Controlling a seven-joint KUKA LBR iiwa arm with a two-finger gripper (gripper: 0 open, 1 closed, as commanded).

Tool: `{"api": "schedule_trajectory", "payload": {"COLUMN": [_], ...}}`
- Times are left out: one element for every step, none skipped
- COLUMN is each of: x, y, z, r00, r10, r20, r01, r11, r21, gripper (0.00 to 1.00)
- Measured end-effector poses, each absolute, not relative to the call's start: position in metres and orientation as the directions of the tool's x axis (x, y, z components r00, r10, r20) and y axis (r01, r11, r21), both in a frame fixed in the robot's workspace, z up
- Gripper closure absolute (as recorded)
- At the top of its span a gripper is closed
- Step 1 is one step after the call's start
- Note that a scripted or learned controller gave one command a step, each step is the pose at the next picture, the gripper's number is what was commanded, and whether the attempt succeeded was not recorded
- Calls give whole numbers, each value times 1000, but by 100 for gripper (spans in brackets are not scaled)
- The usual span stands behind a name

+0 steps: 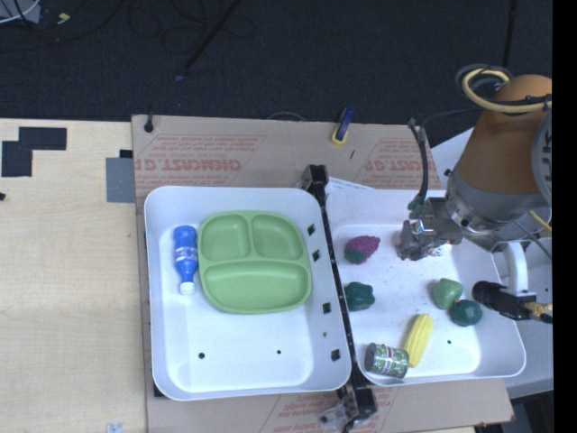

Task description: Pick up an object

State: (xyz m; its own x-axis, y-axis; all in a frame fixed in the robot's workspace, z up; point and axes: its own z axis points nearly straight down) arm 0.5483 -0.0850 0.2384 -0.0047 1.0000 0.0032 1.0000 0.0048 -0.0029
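Note:
My gripper (416,244) hangs over the upper middle of the right bin (487,361), with nothing seen between its tips. A purple grape bunch (362,248) lies to its left. Below are a dark green pepper (359,296), a yellow corn cob (417,336), a tipped tin can (388,361), a light green fruit (446,292) and a dark green round fruit (466,312). All of them rest on the bin floor, apart from the gripper.
The left bin (234,368) holds a green divided plate (253,262) and a blue bottle (184,257) lying beside it. A black divider (330,278) runs between the bins. The arm's grey and orange body (505,165) looms over the right bin's far right.

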Motion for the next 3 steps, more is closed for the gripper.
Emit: {"api": "schedule_trajectory", "payload": {"x": [552, 550, 539], "y": [-23, 29, 75], "z": [233, 220, 217], "r00": [-6, -4, -4], "r10": [1000, 1000, 1000], "r20": [3, 2, 2], "r01": [1000, 1000, 1000], "r11": [6, 4, 4], "r21": [-4, -6, -5], "gripper": [100, 100, 100]}}
